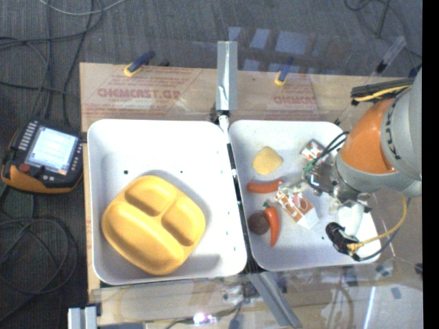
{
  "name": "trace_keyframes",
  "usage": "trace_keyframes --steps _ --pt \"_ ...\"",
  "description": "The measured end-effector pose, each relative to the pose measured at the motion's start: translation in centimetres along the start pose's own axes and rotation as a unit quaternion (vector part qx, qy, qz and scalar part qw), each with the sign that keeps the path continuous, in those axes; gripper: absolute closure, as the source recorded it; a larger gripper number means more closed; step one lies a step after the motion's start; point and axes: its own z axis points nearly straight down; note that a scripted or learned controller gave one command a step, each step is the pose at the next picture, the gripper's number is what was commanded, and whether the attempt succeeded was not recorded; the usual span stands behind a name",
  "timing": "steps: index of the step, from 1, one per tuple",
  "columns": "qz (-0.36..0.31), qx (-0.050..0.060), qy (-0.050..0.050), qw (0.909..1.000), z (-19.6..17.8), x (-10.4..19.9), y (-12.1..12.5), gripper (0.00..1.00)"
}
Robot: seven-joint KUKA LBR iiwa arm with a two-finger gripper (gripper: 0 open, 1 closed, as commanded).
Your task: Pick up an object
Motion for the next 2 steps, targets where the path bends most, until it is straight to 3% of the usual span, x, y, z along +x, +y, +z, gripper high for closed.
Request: trace_keyframes --steps 1,2 --pt "0.069 0.006 0.002 0.9976 0.1 0.6 0.0 0.00" --pt "0.274 0.017 -0.008 0.9614 1.7 5.4 0.4 0.00"
